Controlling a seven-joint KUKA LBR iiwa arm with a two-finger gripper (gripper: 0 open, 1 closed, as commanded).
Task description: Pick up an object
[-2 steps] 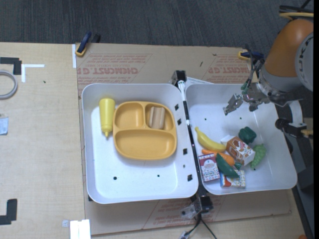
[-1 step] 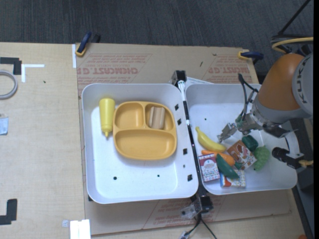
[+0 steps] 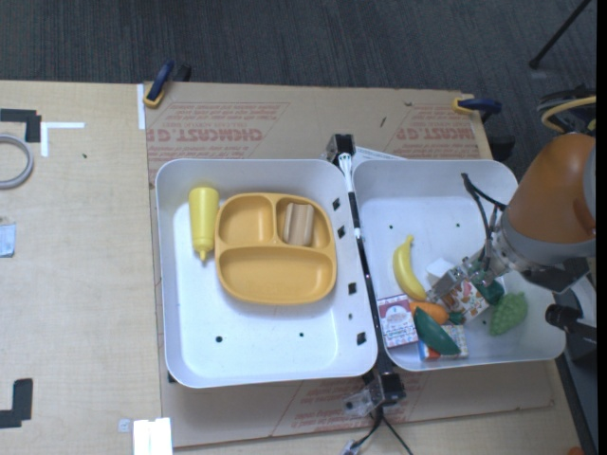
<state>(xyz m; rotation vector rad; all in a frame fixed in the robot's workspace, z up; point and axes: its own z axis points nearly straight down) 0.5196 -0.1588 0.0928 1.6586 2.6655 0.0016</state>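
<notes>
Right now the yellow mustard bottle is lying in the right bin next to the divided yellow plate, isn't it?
Not quite. The yellow mustard bottle is lying next to the divided yellow plate, but both are in the left bin, not the right one. The camera view shows it. The right bin holds the banana and other small things.

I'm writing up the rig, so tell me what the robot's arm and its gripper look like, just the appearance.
The arm is a rounded grey body with a broad, glossy orange band. A thin black cable loops along it toward the wrist. The gripper is a small head of grey metal parts, with patterned items crowded against it.
</notes>
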